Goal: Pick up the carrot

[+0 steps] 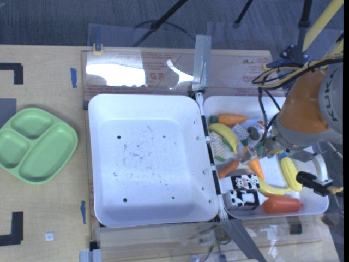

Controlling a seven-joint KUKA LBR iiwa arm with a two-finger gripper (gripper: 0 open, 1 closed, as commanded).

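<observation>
Orange carrot (233,118) lying level, long axis left-right, right bin (316,206).

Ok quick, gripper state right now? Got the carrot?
Gripper: cannot be told; it is low over the right bin among the toy food.

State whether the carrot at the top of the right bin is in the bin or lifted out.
In the bin. The carrot lies on the right bin floor beside a banana, apart from the gripper.
</observation>
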